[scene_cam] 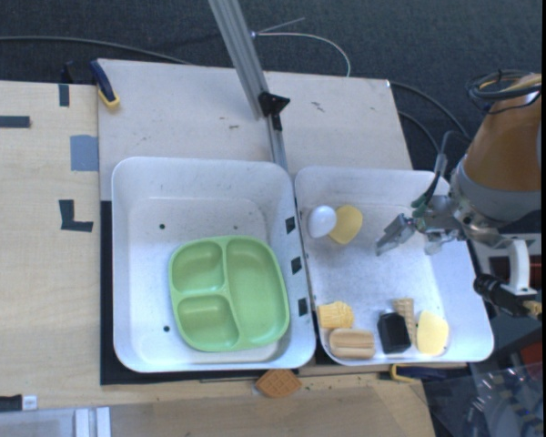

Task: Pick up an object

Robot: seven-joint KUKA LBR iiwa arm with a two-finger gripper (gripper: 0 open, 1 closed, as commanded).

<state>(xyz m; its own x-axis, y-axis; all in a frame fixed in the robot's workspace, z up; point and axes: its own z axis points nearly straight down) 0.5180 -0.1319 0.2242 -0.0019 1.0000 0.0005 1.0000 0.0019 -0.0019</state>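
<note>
A grey metal pole (241, 48) is slanting down from the top of the view to the place where the two bins are meeting, with a black clamp (273, 104) on it, and it is standing well apart from my arm. A thin white cable (332, 48) is curling on the bench behind the bins, a small tool with a blue and yellow handle (104, 84) is lying at the far left corner of the grey board, and a waffle-like brown piece (278, 383) is lying outside, just in front of the bins. The left bin (132, 244) is holding a green divided plate (228, 292). The right bin (455, 289) is holding a white ball (321, 219) touching a yellow piece (347, 225) near the far left, and along the front edge a ridged yellow piece (336, 315), a tan bun-like piece (352, 342), a black object (393, 331), a small tan waffle stick (404, 309) and a pale yellow lemon-like piece (432, 332). My gripper (393, 235) is hanging over the middle of the right bin, just right of the yellow piece and apart from it. The fingers are pointing left and seem a little spread, with nothing between them.
</note>
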